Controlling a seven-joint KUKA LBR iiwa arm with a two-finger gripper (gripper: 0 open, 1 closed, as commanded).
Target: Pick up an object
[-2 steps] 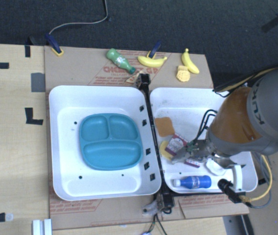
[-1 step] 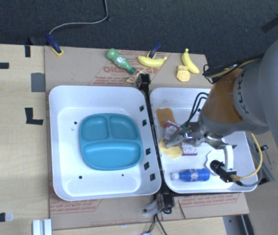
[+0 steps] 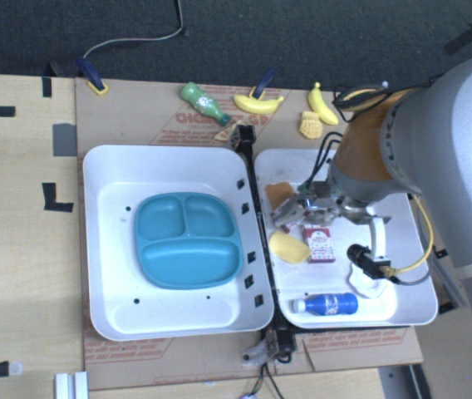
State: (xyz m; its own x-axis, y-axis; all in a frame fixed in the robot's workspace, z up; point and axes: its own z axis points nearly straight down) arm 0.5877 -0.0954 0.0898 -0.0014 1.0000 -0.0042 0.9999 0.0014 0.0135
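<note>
My gripper [image 3: 296,209] hangs low over the upper left part of the right bin [image 3: 402,306], reaching in from the right. Right under and beside it lie a brown piece [image 3: 278,194], a yellow rounded piece [image 3: 288,247] and a small red and white carton [image 3: 320,244]. A blue-labelled bottle [image 3: 327,304] lies on its side near the bin's front wall, and a white piece [image 3: 371,285] sits to its upper right. The arm's wrist and cables cover much of the bin's right half.
The left bin [image 3: 107,248] holds a blue divided plate [image 3: 189,239]. Behind the bins on the cardboard lie a green bottle [image 3: 204,103], two bananas [image 3: 258,103] [image 3: 322,105] and a yellow corn piece [image 3: 309,125]. A black divider [image 3: 253,214] separates the bins.
</note>
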